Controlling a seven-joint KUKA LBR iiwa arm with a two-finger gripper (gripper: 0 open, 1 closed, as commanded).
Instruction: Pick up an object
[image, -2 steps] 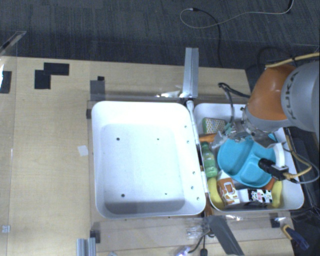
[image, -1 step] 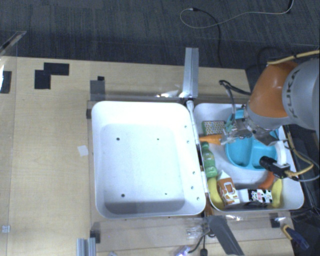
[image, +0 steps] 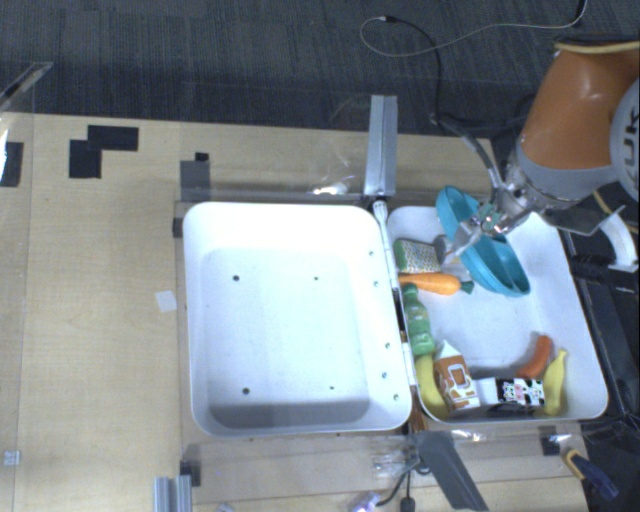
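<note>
A small orange carton (image: 455, 386) lies beside a curved yellow banana (image: 553, 382) in the right bin (image: 580, 300); the gripper (image: 487, 226) is clamped on a glossy blue bowl (image: 480, 243).

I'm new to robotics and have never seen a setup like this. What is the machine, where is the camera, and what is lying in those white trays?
One fixed camera looks down at a slant on a bench with two shallow white bins. The grey and orange shape at upper right is a robot arm, reaching in with its gripper over the right bin. The gripper sits right at some blue bowls; whether it grips them is unclear. That bin also holds a carrot, a green toy, bananas, a small carton and a sausage-like piece. The left bin lies beside it.
</note>
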